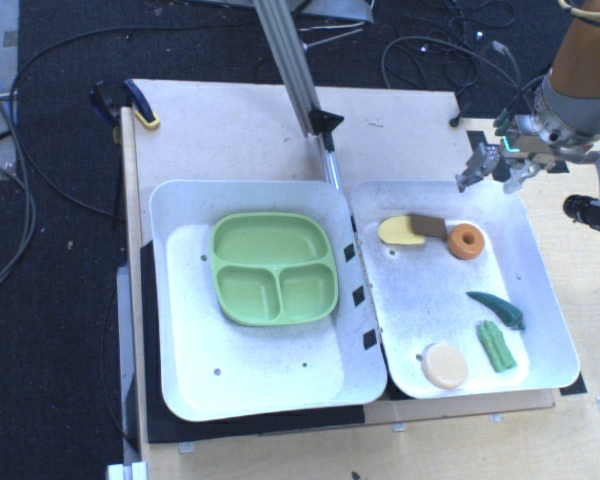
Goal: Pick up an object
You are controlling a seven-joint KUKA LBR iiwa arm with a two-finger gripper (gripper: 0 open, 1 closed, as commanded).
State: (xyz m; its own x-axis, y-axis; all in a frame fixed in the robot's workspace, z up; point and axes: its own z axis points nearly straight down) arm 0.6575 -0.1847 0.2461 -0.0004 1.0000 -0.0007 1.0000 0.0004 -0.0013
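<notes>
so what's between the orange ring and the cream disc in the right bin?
In the camera view, the dark green pepper and the light green stick lie between the orange ring and the cream disc.

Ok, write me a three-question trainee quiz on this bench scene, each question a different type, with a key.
1. True or false: the green divided plate lies in the same bin as the orange ring.
2. Multiple choice: where is the gripper? A) down between the plate's compartments B) above the far edge of the right bin C) over the left bin
3. Fill in: the round cream disc lies in the right bin's near part, beside the light green ____.

Key: 1 false; 2 B; 3 stick
</notes>
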